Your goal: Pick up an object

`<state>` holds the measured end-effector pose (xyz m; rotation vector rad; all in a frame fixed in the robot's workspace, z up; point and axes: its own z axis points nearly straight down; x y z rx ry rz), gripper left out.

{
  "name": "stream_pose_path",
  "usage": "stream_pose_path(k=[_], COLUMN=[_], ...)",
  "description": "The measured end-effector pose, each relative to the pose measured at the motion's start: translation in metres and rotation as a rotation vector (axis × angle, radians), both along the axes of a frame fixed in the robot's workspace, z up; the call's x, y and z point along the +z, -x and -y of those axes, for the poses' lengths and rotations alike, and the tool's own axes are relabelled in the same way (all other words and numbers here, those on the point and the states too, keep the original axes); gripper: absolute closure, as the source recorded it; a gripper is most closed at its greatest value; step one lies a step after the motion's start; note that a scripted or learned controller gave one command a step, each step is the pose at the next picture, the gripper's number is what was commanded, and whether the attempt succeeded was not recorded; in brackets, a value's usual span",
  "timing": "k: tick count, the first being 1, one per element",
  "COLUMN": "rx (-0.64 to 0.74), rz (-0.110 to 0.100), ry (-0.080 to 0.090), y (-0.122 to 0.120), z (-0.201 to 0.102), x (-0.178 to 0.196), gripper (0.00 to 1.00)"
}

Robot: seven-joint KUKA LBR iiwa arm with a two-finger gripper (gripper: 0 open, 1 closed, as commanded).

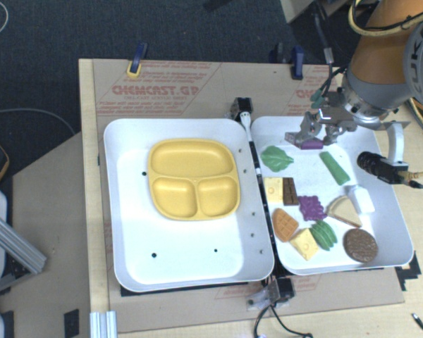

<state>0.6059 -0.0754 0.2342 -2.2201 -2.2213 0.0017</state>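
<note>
Over right bin [402, 220], near its far edge, hand [312, 138] is seen raised, fingers closed on small purple object [311, 145]. Grasp and lift judged done. Green leaf [276, 158], purple grapes [311, 206], cookie [359, 244] left lying in bin.

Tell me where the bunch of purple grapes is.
The purple grapes lie mid right bin, right of the chocolate bar, above the green pepper.

Grey arm [381, 69] from the right, wrist bent down, pincer [311, 138] shut around something purple.
</note>
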Motion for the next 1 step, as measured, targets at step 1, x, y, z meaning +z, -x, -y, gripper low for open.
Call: stream_pose_path(k=[1], rx=[-0.001], rz=[-0.003], ry=[0.000], y=[-0.0008], z=[0.0040], x=[-0.0208], gripper=[1.00])
